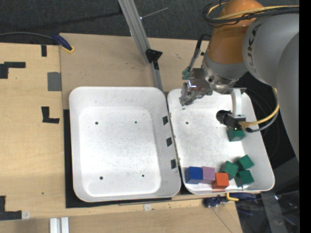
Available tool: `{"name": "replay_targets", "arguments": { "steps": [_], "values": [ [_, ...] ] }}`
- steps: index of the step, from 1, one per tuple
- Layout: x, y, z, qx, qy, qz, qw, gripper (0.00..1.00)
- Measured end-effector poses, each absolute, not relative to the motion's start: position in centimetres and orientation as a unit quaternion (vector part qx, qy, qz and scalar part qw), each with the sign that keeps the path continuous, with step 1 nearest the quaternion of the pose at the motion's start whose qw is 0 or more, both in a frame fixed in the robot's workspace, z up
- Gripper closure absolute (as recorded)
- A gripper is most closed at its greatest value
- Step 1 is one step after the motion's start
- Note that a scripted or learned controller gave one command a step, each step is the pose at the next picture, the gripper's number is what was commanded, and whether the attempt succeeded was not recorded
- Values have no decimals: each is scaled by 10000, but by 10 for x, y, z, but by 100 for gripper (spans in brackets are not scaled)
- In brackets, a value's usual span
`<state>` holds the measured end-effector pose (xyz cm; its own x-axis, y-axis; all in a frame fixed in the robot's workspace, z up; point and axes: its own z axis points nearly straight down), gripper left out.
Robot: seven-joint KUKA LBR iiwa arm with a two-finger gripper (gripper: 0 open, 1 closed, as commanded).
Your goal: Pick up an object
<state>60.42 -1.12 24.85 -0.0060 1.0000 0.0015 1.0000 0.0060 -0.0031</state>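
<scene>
Grey and orange-banded, the arm hangs its pincer [187, 97] over the far left corner of the right bin [204, 130]; whether it is parted or closed I cannot tell, and nothing shows in its grip. Small blocky cubes lie well apart from it along the near edge: blue cube [194, 174], lilac cube [208, 174], orange cube [221, 179], with green blocks [240, 169] beside. Another green block [236, 134] sits mid-right. Both bins are smooth, speckled white on the pale wooden desk [29, 144].

2 white bins [116, 97]. Blocks: 4 green [236, 134], 1 blue [194, 174], 1 lilac [208, 174], 1 orange [221, 179] (all in right bin [204, 130]).
</scene>
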Motion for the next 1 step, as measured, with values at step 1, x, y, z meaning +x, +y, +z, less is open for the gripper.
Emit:
{"name": "replay_targets", "arguments": {
  "steps": [1],
  "values": [
    [585,31,250,-7051,-7091,7,15,100]
  ]
}}
